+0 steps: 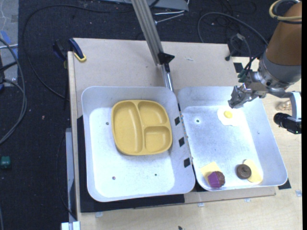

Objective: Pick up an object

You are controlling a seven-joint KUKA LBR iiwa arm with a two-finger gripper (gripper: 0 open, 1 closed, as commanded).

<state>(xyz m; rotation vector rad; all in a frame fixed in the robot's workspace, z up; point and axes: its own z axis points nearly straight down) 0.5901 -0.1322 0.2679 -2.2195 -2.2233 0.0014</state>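
The right bin (268,143) holds a fried-egg toy (227,115) near its back edge. A purple lump (216,178) rests on a yellow slice at the front. A brown round piece (243,171) lies on another yellow slice at the front right. My gripper (237,99) hangs at the bin's back right, just above and to the right of the egg toy. Its dark fingers point down toward the bin floor.
The left bin (96,176) carries a yellow divided plate (142,127). A grey metal pole (148,25) slants down to the seam between the bins. Cables lie on the dark floor around the bench.
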